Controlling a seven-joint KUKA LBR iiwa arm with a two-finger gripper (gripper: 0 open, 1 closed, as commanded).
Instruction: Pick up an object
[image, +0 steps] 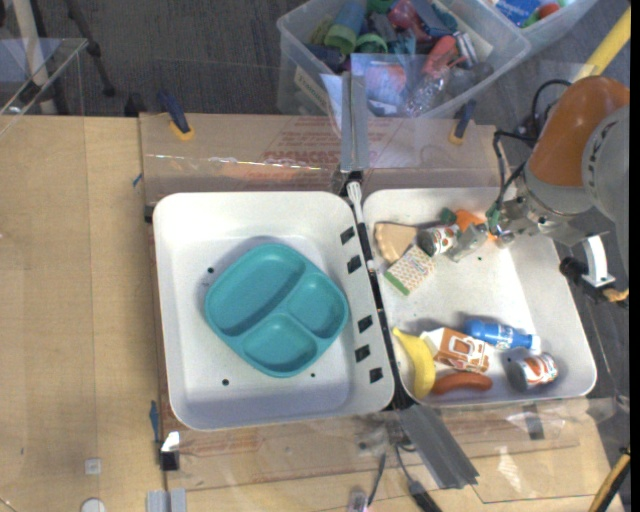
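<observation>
We see the gripper (478, 238) low in the right bin (560, 300), near its far edge — can't tell if it's apart or together. A small bottle (440, 240) lies just left of it, touching or nearly so, long axis roughly left-right. Checkered packet (409, 270) sits just beside the bottle. Bare floor toward the right wall; banana (417, 362) and blue bottle (497, 333) crowd the near edge.

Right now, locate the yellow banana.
The yellow banana lies in the right white bin, near its front left corner, beside the orange-and-white carton.
</observation>
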